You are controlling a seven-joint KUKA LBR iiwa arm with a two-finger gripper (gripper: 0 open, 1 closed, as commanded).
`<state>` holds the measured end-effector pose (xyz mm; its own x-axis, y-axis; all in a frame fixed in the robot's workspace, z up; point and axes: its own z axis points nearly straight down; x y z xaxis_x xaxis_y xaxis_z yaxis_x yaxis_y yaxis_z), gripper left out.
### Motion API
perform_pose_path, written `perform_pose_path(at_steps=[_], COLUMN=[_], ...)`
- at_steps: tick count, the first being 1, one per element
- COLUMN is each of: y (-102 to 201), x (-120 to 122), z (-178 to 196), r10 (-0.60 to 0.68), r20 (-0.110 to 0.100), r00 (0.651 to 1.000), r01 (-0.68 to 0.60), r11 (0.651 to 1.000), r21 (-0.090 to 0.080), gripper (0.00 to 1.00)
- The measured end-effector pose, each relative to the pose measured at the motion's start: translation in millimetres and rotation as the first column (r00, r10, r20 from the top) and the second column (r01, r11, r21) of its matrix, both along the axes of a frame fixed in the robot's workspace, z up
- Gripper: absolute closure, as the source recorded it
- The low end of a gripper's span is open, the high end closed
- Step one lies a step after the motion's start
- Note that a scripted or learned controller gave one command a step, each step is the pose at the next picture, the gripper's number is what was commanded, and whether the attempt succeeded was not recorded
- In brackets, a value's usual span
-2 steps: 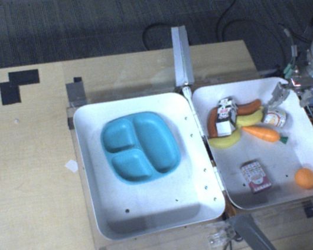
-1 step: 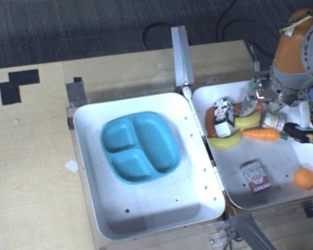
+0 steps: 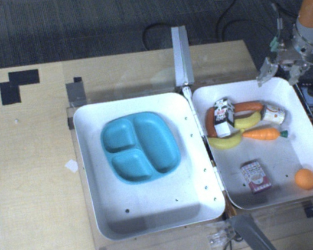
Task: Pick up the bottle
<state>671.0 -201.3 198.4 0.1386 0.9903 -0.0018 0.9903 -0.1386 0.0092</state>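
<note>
- My hand [image 3: 278, 68] hangs over the far right corner of the right white bin [image 3: 312, 142], at the end of my one grey arm with its orange band [image 3: 311, 7]; I cannot tell whether it is clenched or released, and nothing shows in it.
- There are two shallow white bins side by side on the light wooden tabletop [image 3: 30, 191], touching along their inner edges.
- The left white bin [image 3: 106, 214] holds one thing: a blue plastic tray with three compartments [image 3: 141, 145], lying flat towards the far side.
- The right white bin holds seven things that I can count.
- One small white bottle with a black-and-white label [image 3: 222, 118] lies in the far left part of that bin, well apart from my hand and to its left.
- One red-brown sausage-shaped toy [image 3: 247, 106] curves just behind the bottle, touching it.
- One yellow toy banana [image 3: 231, 139] lies just near of the bottle, against it.
- One orange toy carrot [image 3: 262, 134] lies to the right of the banana, its green end pointing right.
- One small white cup-like piece [image 3: 273, 113] sits just far of the carrot.
- One small dark red box [image 3: 255, 176] lies alone in the near middle of the bin.
- One orange ball-shaped fruit [image 3: 305, 179] sits in the near right corner.
</note>
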Motion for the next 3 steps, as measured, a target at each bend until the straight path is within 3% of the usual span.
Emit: perform_pose_path(at_steps=[1, 2, 3], y=[68.3, 15.0, 13.1], x=[-0.1, -15.5, -18.7], z=[-111.1, -14.5, -13.8], r10=[-0.097, -0.178, -0.139], r20=[-0.002, -0.001, -0.004], r00=[0.995, 0.984, 0.99], r01=[0.097, 0.178, 0.139], r11=[0.995, 0.984, 0.99], r21=[0.002, 0.002, 0.002], gripper=[0.0, 0.0, 0.0])
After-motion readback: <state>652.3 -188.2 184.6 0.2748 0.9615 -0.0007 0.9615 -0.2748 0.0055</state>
